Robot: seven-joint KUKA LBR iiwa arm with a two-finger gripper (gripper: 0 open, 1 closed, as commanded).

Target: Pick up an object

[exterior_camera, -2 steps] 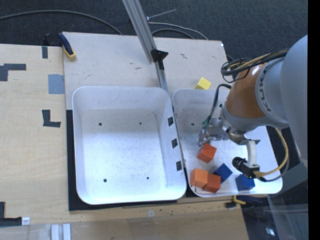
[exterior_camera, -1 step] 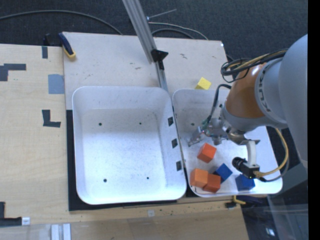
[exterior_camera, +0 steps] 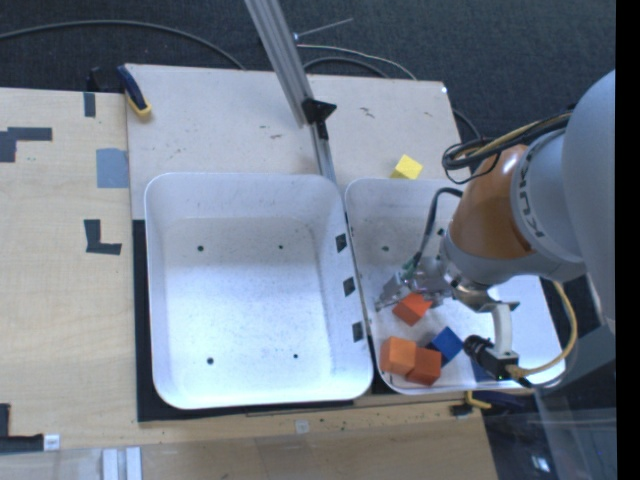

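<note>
My arm comes in from the right edge of the frame, grey with the orange band (exterior_camera: 487,218) curving above the wrist, and bends down into the right bin (exterior_camera: 385,218). My pincer (exterior_camera: 408,290) sits low in that bin, in the lower right part of the frame, just right of the wall shared with the left bin (exterior_camera: 240,288). An orange block (exterior_camera: 411,309) lies right under its tip, touching or nearly so; from this slant I cannot tell whether the block is between my fingers, nor how far apart they stand.

Further down in the same bin, near its lower rim, sit three more blocks bunched together: a brighter orange cube (exterior_camera: 399,354), a darker orange cube (exterior_camera: 425,366) touching its right side, and a blue block (exterior_camera: 446,345) just above and right of them. A black cable fitting (exterior_camera: 480,353) on my arm hangs just right of the blue block.

Outside the bins, a small yellow block (exterior_camera: 407,167) rests on the surface just above the right bin's upper rim. A metal rail (exterior_camera: 285,58) slants down from the top centre of the frame to the seam between the bins. A yellow-tipped tool (exterior_camera: 135,92) lies at the upper left of the surface.
</note>
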